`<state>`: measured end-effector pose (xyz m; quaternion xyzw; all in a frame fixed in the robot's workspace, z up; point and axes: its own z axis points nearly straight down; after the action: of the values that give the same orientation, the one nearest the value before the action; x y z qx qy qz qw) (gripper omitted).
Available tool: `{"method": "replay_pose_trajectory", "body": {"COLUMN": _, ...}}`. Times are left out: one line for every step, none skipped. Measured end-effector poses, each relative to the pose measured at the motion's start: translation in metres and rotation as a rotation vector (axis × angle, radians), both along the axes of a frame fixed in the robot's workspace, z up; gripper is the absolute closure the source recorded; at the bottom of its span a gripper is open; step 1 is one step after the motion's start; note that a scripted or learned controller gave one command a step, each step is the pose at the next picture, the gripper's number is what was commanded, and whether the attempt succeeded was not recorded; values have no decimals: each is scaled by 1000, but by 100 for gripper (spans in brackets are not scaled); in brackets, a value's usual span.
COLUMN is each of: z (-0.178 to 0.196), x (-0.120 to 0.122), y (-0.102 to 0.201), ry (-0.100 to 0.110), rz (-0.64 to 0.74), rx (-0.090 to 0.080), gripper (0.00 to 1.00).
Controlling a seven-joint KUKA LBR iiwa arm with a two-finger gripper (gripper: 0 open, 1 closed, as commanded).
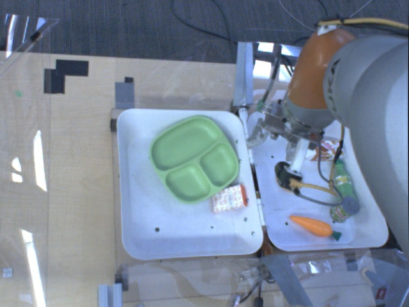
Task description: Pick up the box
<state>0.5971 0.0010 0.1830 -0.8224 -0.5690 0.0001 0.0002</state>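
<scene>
Approach step, no grasp yet. Gripper (pixel 267 130) hangs over far bin (pixel 364 235), nothing visibly held, can't tell its opening. Box (pixel 229 199) lies in other bin (pixel 137 235), just beside green plate (pixel 192 155). Next: cross the divide, align, descend.

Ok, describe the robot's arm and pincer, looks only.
The arm is bulky, rounded and pale grey, with a broad orange band above the wrist. A yellow cable runs along its top. The pincer is small, of bare silvery metal.
</scene>
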Motion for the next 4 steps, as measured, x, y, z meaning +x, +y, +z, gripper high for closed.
{"method": "replay_pose_trajectory", "body": {"z": 0, "x": -51, "y": 40, "ry": 1, "rz": -102, "rx": 0, "gripper": 0}}
{"method": "replay_pose_trajectory", "body": {"z": 0, "x": -51, "y": 0, "ry": 0, "rz": -139, "rx": 0, "gripper": 0}}
{"method": "replay_pose_trajectory", "body": {"z": 0, "x": -65, "y": -14, "ry": 0, "rz": -105, "rx": 0, "gripper": 0}}
{"method": "replay_pose_trajectory", "body": {"z": 0, "x": -44, "y": -1, "ry": -1, "rz": -155, "rx": 0, "gripper": 0}}
